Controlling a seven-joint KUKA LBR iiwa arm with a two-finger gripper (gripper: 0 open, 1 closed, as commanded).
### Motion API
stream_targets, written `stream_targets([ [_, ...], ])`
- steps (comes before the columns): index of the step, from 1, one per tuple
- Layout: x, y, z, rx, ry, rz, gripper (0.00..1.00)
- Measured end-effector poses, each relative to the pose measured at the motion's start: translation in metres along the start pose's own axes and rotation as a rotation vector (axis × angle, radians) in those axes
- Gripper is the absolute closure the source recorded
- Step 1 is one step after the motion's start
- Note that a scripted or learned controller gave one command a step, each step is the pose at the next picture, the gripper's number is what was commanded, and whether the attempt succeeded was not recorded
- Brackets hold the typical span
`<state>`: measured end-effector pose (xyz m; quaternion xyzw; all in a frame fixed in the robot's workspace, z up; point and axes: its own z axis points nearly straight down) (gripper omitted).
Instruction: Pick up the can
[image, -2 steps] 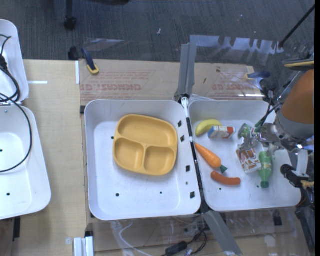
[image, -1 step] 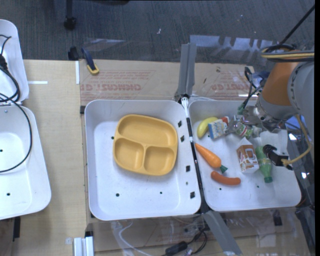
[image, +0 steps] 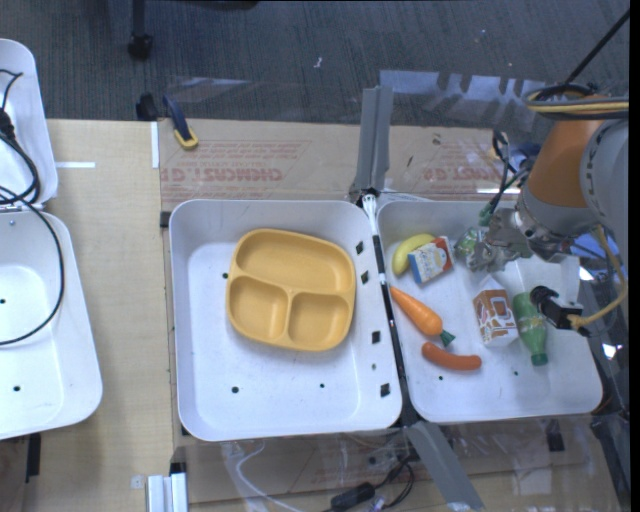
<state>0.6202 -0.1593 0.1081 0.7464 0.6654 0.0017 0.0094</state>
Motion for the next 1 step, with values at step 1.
stream_targets([
  [1,0.0755,0.0059,-0.0827,0.021,0.002,0.528,1.0],
])
